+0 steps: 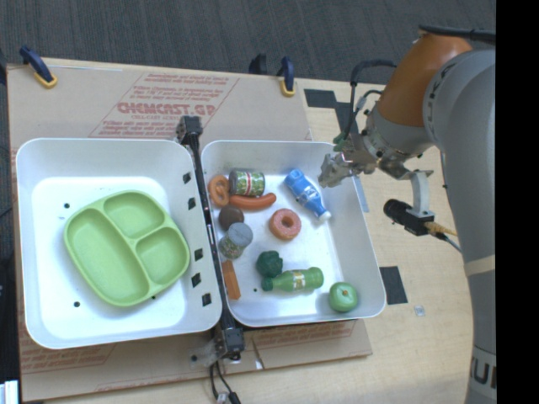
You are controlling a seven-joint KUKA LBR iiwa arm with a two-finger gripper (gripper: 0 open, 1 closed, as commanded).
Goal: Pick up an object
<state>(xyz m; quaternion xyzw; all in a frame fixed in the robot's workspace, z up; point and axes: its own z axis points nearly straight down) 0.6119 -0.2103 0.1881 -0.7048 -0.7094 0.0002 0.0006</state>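
The right bin (367, 251) holds several small items: a blue bottle (305, 194), a green can (247, 182), an orange sausage (253, 201), a frosted donut (285, 224), a brown ball (232, 217), a grey can (237, 239), a broccoli piece (269, 263), a green bottle (296, 280) and a green apple (343, 296). My gripper (338, 169) hangs over the bin's far right corner, just right of the blue bottle and apart from it. Nothing shows in its grasp.
The left bin (38, 171) carries a green divided plate (126, 247). An orange ring (219, 189) and a thin orange stick (231, 280) lie along the right bin's left wall. Cardboard lies under both bins, and clamps (287, 76) stand at the far edge.
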